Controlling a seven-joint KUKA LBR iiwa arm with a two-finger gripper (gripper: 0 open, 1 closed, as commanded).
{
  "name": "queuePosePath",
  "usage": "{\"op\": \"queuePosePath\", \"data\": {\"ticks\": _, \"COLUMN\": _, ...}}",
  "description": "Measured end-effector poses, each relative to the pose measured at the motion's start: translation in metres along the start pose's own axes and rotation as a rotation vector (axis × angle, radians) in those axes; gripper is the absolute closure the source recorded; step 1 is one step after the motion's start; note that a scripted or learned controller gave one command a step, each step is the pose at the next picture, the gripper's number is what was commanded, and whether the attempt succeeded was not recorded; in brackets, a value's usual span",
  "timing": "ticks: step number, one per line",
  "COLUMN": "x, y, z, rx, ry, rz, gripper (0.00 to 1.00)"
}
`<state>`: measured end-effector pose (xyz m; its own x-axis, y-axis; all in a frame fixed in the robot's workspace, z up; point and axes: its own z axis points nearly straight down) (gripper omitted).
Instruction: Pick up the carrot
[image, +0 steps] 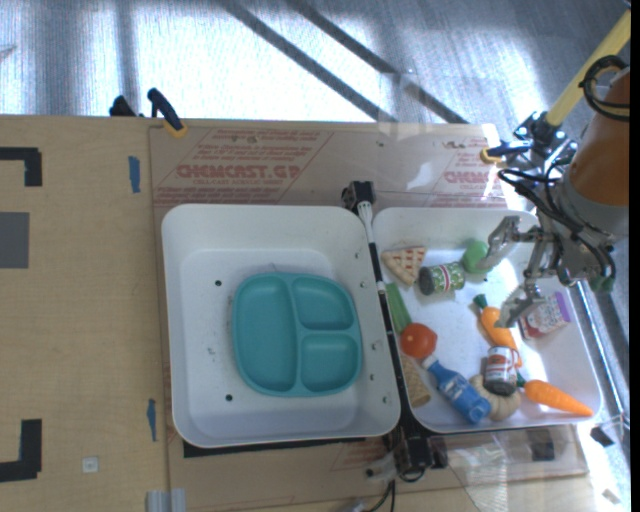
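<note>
Carrot (556, 397) at right bin's (590, 352) near corner, gripper (512, 268) apart above it, fingers spread wide.

Arm (605, 165): orange band on the segment above the wrist. Black cables (530, 175) run in loose loops along the wrist section, with a yellow strip alongside them. Wrist hardware: grey metal, with exposed brackets. Gripper (512, 272): two slender silver-grey metal fingers (500, 240), each built from linked segments with visible joints.
</note>
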<state>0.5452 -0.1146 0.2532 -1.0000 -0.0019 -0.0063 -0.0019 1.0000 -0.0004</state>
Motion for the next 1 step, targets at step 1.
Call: {"op": "queuePosePath", "data": {"ticks": 1, "x": -0.0313, "y": -0.0255, "z": 0.1135, "rx": -0.004, "ry": 0.008, "rz": -0.222, "gripper": 0.00}}
